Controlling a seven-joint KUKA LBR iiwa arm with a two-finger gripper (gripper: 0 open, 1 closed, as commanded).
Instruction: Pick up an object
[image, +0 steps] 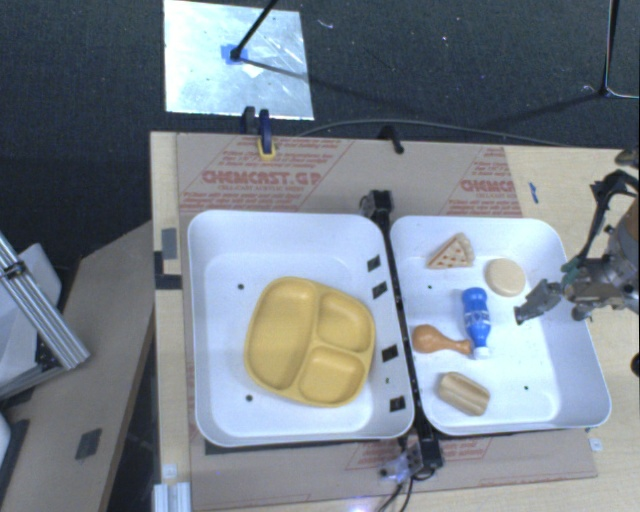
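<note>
The right bin holds a blue bottle lying near its middle, a toy chicken drumstick just left of it, a tan bread roll near the front, a waffle wedge at the back and a round beige biscuit. My gripper reaches in from the right edge, hanging over the right bin's right half, to the right of the bottle and apart from it. Nothing shows between its dark fingers.
The left bin bears a yellow divided plate. A black divider with clips runs between the bins. Cardboard lies under both bins, and a metal frame stands at the far left.
</note>
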